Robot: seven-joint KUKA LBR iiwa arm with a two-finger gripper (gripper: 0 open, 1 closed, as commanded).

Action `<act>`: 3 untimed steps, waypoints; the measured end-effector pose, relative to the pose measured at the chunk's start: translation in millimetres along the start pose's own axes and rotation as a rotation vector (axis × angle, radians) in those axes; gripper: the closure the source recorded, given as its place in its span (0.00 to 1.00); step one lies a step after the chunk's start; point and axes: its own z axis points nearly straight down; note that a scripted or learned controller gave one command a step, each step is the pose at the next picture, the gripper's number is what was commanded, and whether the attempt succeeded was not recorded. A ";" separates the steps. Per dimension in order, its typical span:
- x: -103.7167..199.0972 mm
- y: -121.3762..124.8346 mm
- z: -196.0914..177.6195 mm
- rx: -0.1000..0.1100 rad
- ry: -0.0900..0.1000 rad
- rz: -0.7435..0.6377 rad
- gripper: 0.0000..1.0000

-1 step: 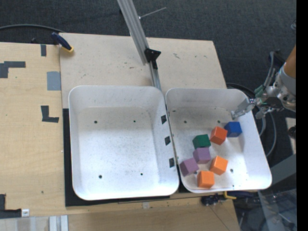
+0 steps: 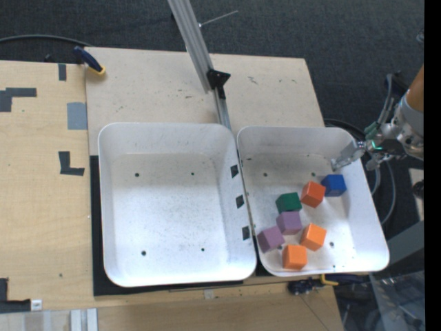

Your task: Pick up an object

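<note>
Apparently the approach step is in hand: the tool (image 2: pixel 346 158) hangs above the right bin (image 2: pixel 275 140) near its 2 o'clock corner, holding nothing; whether it is spread or pressed together I cannot tell. Seven cubes lie in this bin toward 5 o'clock. Nearest is the blue cube (image 2: pixel 334 185), touching an orange cube (image 2: pixel 313 193) at its 9 o'clock side. Next, the tool should probably lower over the blue cube and approach from its free side.

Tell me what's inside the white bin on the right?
The right-hand shallow white plastic bin holds seven small cubes: three orange, two purple, one green, one blue. Anything beneath the cubes is covered.
</note>
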 end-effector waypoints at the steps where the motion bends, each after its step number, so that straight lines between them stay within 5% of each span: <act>1: 1.4 -3.2 64.6 0.007 0.001 0.001 0.00; 2: 11.7 -0.6 120.2 0.006 0.001 0.001 0.00; 3: 9.1 5.2 136.2 -0.019 -0.008 0.001 0.00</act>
